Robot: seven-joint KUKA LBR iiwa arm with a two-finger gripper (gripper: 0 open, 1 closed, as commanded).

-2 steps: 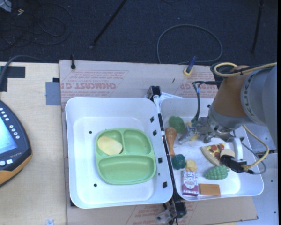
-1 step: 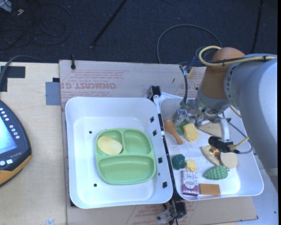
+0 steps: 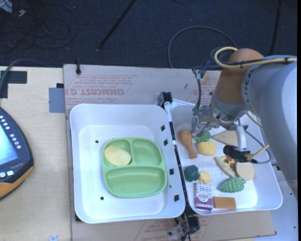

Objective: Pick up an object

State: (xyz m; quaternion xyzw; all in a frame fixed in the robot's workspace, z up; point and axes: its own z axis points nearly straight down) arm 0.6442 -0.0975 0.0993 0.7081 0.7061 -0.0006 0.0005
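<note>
A green three-compartment plastic plate (image 3: 135,179) sits in the left shallow white bin (image 3: 85,129), a pale yellow disc (image 3: 117,156) in its upper-left compartment. Right of the plate, the gripper (image 3: 200,129) hangs over a small green toy (image 3: 202,136) in the right white bin (image 3: 271,197), beside a brown drumstick (image 3: 187,143).

The light falls evenly from above, bright on the two white bins (image 3: 80,134), which glare almost to blankness at their rims. The green tray (image 3: 135,177) casts a faint, soft shadow at its edge. The dark floor (image 3: 90,24) behind the table (image 3: 35,89) stays dim, its cables barely showing. The picture is coarse and slightly soft, and the small items under the arm (image 3: 271,99) blur together. The handset's screen (image 3: 0,139) glows pale blue.
</note>
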